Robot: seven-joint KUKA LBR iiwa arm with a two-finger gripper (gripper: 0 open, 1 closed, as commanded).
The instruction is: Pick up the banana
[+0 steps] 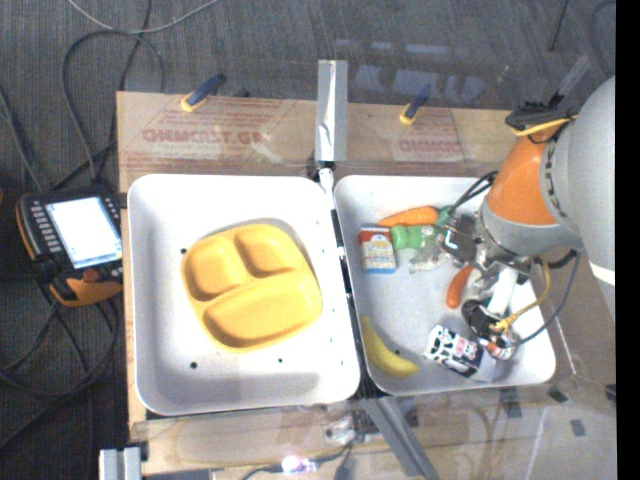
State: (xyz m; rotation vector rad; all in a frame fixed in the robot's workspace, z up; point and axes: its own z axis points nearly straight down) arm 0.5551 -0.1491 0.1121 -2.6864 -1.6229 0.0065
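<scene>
The banana [386,352] is yellow and curved, and lies in the right bin [530,373] at its front left corner, close to the bin's wall. My gripper [463,244] hangs over the middle right of the same bin, below the arm's orange band. It is well apart from the banana, up and to the right of it. Nothing of the banana is covered.
Also in the right bin are a carrot [410,215], a red and white box [376,249], a green item [412,236], a small orange piece [456,287] and a black and white patterned pack [453,349]. The left bin [150,268] holds a yellow divided plate [252,284].
</scene>
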